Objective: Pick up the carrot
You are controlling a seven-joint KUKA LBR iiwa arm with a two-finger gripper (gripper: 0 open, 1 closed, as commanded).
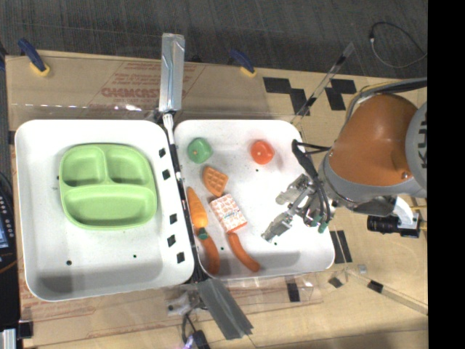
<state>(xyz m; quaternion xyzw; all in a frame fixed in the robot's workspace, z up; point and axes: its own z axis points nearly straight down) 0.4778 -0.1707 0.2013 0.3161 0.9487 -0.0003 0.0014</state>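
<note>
Carrot [197, 211] lies lengthwise along the right bin's [320, 247] left wall; hand [285, 211] released, holding nothing.

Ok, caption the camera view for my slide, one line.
Gripper open over the right bin, carrot untouched by the divider; green tray in the left bin.

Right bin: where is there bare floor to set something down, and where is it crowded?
Bare floor lies in the middle of the right bin, between the tomato, the small box and the hand. The left wall is crowded: green fruit, waffle, carrot and sausage.
</note>
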